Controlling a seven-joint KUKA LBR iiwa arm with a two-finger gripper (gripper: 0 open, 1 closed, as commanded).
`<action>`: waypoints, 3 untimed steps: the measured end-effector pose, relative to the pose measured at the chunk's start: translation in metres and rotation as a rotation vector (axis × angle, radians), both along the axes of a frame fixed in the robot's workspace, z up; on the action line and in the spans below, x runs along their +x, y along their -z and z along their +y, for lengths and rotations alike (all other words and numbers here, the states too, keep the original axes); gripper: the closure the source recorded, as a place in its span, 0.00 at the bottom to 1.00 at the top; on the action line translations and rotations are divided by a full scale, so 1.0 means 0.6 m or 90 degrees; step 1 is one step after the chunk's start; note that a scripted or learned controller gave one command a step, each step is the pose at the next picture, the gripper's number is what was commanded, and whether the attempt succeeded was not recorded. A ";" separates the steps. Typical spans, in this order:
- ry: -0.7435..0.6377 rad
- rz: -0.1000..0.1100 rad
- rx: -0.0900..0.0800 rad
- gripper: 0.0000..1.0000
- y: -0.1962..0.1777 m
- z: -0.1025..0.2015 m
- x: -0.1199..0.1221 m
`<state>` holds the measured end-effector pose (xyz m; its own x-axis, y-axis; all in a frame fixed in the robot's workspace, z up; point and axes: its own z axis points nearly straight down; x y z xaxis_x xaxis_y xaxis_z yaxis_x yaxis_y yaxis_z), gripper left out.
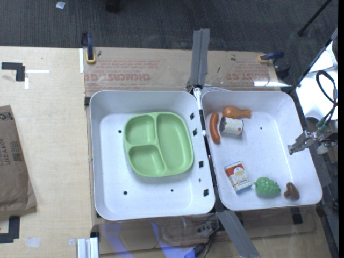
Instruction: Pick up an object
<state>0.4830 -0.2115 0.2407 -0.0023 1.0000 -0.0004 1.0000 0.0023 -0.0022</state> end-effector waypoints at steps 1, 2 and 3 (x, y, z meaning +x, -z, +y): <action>0.086 0.000 0.000 0.00 0.084 0.110 -0.008; 0.020 0.001 0.001 0.00 0.193 0.191 -0.010; -0.200 0.000 0.001 0.00 0.201 0.148 -0.010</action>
